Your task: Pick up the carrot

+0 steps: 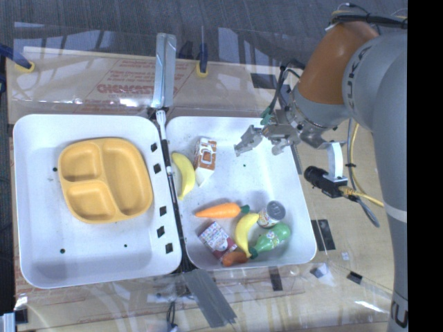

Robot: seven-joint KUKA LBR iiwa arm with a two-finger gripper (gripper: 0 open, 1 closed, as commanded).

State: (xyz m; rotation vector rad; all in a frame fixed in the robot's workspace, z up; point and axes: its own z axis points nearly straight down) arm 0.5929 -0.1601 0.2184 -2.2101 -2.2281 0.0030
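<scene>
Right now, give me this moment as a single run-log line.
stage: approach | gripper: open, above right bin's upper area, holding nothing | carrot: lying in right bin, ungrasped | neighbours: banana, small carton

The grey arm (377, 81) reaches in from the right, its orange band (332, 64) sitting above the wrist. The gripper (263, 141) hangs over the far right part of the right bin (304, 206), fingers (246, 144) spread apart, nothing between them.
</scene>
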